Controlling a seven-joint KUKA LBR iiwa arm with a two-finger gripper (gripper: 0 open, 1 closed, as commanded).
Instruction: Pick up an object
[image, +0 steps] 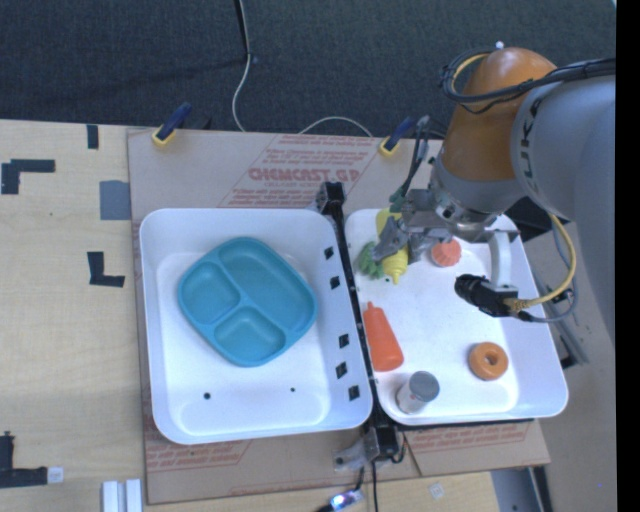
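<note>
grey cup (418, 389), donut (488, 360), carrot (381, 337) in right bin (530, 400); blue plate (247, 299) in left bin (165, 300).

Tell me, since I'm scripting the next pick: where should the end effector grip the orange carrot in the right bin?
Grip the carrot across its thicker middle, coming straight down from above. It lies flat, lengthwise beside the divider, so fingers closing across its narrow width probably fit best; the divider side looks tight, so a slight offset toward the bin's centre may help.

Wooden bench (60, 330) — cardboard sheet (290, 170) on it — dark carpet (120, 50) behind.
</note>
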